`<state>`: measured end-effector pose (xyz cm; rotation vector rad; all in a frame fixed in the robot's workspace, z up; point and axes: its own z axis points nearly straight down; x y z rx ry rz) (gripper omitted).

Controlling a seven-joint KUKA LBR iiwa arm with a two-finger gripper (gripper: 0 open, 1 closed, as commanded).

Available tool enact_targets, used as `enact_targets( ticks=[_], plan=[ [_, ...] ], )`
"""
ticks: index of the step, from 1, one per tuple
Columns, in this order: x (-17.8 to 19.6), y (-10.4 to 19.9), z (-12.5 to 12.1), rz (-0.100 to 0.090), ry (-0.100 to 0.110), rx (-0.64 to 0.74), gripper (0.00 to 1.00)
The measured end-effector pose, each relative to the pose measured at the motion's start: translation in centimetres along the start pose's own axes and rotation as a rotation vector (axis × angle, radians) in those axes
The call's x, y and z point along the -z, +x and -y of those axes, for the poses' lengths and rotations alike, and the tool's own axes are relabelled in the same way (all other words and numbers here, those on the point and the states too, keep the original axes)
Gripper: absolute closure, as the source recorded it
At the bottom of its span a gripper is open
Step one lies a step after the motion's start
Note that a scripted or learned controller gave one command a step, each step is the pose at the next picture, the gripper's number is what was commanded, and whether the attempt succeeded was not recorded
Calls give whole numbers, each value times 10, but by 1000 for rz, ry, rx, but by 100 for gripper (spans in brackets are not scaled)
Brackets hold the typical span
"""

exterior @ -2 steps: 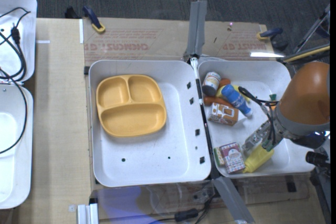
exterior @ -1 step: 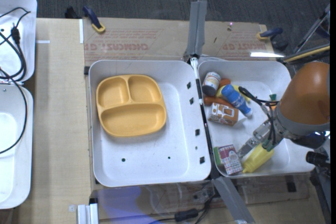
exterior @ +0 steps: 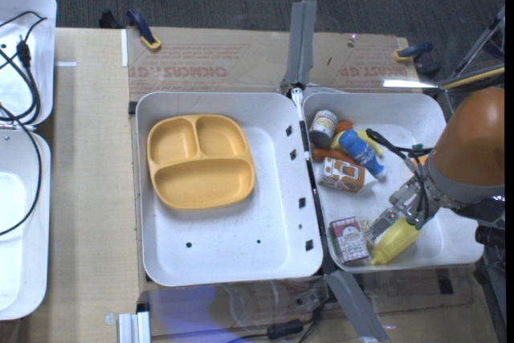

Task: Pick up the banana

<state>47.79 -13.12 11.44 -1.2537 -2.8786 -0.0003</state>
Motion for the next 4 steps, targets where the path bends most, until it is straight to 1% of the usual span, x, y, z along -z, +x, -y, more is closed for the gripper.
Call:
enact_targets(
  ticks=[1,2,3,4],
  plan=[
    [-25,-21,19,0,0,15,0],
    [-19,-21,19,-4,1,11,100],
    [93,29,-28,0,1,53,100],
    [93,29,-28,0,2,53,0]
  ],
)
